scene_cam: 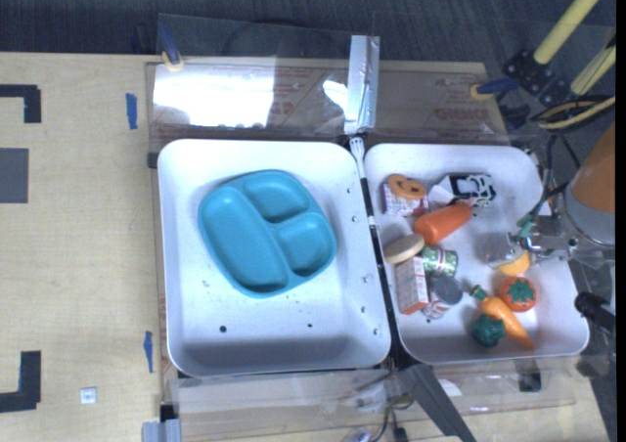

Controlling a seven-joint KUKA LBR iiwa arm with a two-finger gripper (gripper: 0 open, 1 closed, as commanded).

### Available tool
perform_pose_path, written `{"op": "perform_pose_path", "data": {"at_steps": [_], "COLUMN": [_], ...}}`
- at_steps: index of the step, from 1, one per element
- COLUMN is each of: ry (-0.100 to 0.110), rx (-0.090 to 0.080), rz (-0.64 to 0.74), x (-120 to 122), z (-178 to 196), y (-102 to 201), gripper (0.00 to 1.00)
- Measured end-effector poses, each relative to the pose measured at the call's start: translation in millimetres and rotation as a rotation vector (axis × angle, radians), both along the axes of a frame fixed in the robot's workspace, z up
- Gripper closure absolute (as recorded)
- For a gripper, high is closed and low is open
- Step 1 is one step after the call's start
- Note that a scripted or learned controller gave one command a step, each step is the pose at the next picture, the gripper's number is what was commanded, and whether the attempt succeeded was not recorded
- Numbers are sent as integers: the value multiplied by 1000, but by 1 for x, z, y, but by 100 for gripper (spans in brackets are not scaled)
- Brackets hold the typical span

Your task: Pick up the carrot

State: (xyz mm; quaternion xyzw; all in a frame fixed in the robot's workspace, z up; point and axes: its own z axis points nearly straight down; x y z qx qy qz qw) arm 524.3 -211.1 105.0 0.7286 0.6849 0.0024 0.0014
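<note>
While gripper (pixel 528 240) hovers at right bin (pixel 558 332), I can't tell its grip.
Smooth tapered orange carrot (pixel 442 222) lies apart.

Light is bright and even, from above. Strong glare washes the clear panel (pixel 254 88) just behind the left bin (pixel 186 235), and that bin's white floor shines near its front wall. Shadows are soft and short. Small items in the neighbouring bin look slightly blurred.
</note>
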Motion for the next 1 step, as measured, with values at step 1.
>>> {"op": "perform_pose_path", "data": {"at_steps": [1], "ry": [0], "rx": [-2], "rz": [-138], "x": [66], "z": [97], "y": [28], "gripper": [100]}}
